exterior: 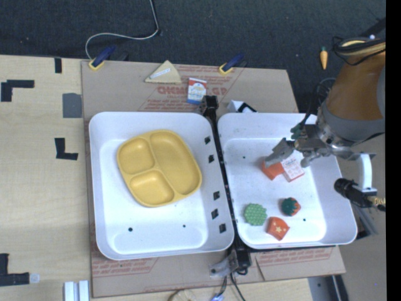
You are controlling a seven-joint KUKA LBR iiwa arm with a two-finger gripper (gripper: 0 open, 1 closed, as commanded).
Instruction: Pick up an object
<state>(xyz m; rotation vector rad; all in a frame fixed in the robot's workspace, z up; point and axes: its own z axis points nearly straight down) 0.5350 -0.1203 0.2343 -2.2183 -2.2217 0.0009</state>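
My gripper point(294, 156) hangs over the upper middle of the right bin point(244, 130), with its two grey fingers spread apart. Just below and between them lies an orange block with a white label point(283, 168); I cannot tell whether the fingers touch it. Nearer the front of the same bin are a green round textured piece point(255, 214), a small dark green and red piece point(289, 206) and an orange-red cube point(277, 228).
A yellow divided plate point(158, 167) lies in the left bin point(103, 231). Behind the bins, on the cardboard, are a small red and white carton point(197, 91) and a tan wedge point(164, 73). A black clamp point(210, 105) sits where the bins meet.
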